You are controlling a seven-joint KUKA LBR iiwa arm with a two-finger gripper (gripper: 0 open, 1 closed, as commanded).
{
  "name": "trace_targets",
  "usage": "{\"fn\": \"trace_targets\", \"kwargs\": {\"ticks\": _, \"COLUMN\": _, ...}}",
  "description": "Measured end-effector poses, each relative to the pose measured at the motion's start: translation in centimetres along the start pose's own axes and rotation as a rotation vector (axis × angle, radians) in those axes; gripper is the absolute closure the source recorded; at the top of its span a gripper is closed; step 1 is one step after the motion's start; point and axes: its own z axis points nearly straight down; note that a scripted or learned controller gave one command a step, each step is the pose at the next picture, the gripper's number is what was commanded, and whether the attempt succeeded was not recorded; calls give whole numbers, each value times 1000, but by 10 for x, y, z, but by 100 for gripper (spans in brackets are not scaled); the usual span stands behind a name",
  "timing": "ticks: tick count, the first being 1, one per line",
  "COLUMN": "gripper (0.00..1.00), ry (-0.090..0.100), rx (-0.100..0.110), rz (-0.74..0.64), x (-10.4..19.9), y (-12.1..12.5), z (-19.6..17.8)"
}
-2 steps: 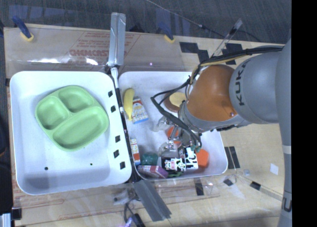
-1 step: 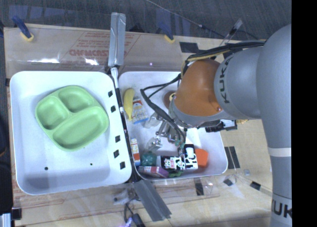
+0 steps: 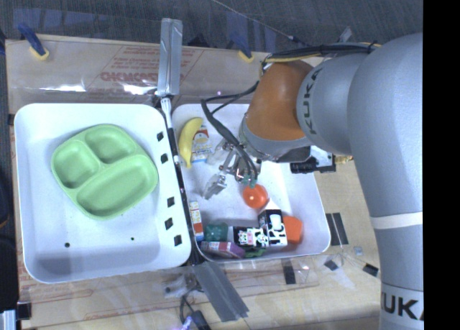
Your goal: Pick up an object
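While the gripper (image 3: pixel 228 172) hangs low over the middle of the right bin (image 3: pixel 310 199), whether it is open or closed I cannot tell, and nothing is seen held in it. Using the small orange-red ball (image 3: pixel 254 196) as the mark: it lies just beside the gripper, toward the bin's near right; the banana (image 3: pixel 187 141) sits well up and left of it against the divider; the black-and-white carton (image 3: pixel 260 234) and orange item (image 3: pixel 291 228) lie just below it, by the near wall. The ball looks like the nearest candidate, so a good try would centre over it before descending, since a round thing may roll off. Open room lies right of the ball; below it, clutter crowds the wall. The left bin (image 3: pixel 29 199) holds 1 green divided plate (image 3: pixel 105 170).
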Motion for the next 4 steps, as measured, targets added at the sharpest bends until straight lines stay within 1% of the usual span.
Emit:
{"fn": "trace_targets", "kwargs": {"ticks": 1, "gripper": 0, "ry": 0, "rx": 1, "rz": 129, "x": 9, "y": -83, "z": 0}}
{"fn": "trace_targets", "kwargs": {"ticks": 2, "gripper": 0, "ry": -1, "rx": -3, "rz": 174, "x": -20, "y": -10, "z": 0}}
{"fn": "trace_targets", "kwargs": {"ticks": 3, "gripper": 0, "ry": 0, "rx": 1, "rz": 291, "x": 26, "y": -78, "z": 0}}
{"fn": "trace_targets", "kwargs": {"ticks": 4, "gripper": 0, "ry": -7, "rx": 2, "rz": 287, "x": 59, "y": -18, "z": -1}}
